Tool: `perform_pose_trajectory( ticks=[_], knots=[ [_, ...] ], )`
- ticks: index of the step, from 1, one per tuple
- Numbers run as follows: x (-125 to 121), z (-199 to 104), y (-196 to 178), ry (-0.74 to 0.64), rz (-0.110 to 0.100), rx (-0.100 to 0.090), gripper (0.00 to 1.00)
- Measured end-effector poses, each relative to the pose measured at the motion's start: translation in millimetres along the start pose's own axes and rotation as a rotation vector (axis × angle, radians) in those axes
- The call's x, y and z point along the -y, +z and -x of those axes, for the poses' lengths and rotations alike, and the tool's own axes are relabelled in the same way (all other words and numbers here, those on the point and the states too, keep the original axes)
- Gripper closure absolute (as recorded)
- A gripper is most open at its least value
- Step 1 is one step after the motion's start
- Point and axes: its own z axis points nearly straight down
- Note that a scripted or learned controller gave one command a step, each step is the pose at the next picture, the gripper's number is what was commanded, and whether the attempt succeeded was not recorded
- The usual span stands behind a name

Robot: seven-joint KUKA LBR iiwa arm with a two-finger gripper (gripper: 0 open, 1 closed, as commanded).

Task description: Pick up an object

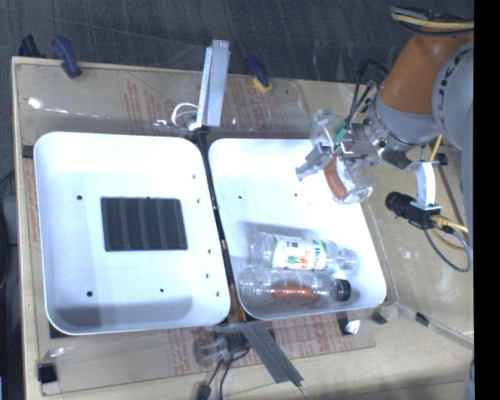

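Hand, upper right of frame, grips 1 clear bottle raised over the right bin; lift step under way, next likely needs carrying clear; 2 bottles remain below.

Two clear plastic bottles lie on their sides, touching, at the right bin's near edge: one white-labelled, one with reddish contents and black cap.

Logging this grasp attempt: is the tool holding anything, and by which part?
It cannot be told. The tool hangs over the right bin with something clear and reddish at it, too blurred to make out a hold.
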Motion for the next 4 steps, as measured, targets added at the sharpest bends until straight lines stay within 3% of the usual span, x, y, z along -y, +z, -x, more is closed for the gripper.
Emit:
perform_pose_trajectory(
  ticks=[1, 2, 4],
  knots=[
    [9.7, -0.3, 145.0, 0.124, 0.004, -0.001, 0.0],
    [-0.9, -4.8, 60.0, -0.065, 0.003, 0.001, 0.0],
    [-37.4, -1.0, 35.4, -0.287, 0.006, 0.003, 0.0]
  ],
)
